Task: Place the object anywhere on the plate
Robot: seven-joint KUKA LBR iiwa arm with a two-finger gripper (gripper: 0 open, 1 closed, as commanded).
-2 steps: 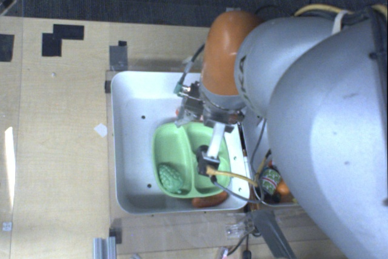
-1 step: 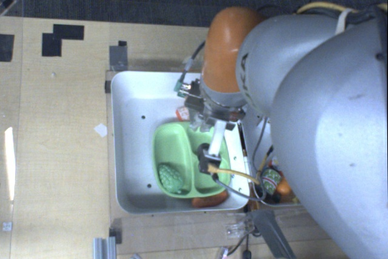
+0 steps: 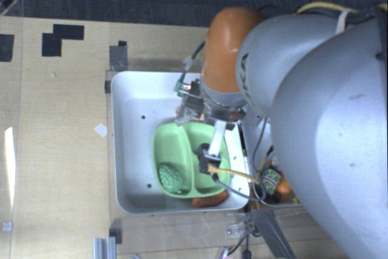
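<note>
A light green divided plate [image 3: 182,148] lies in the left white bin [image 3: 130,130], toward its right side. On the plate's lower left section rests a bumpy green object [image 3: 171,176]. A red-orange object [image 3: 209,199] lies at the plate's lower edge, against the bin's front wall. My gripper [image 3: 187,113] hangs under the orange wrist band, over the plate's upper edge. The wrist hides most of it, and I cannot make out whether anything is in it.
The grey arm covers most of the right bin. In the gap beneath it sit a dark green round item [image 3: 271,179] and an orange item [image 3: 284,190]. The left bin's left half shows bare white floor.
</note>
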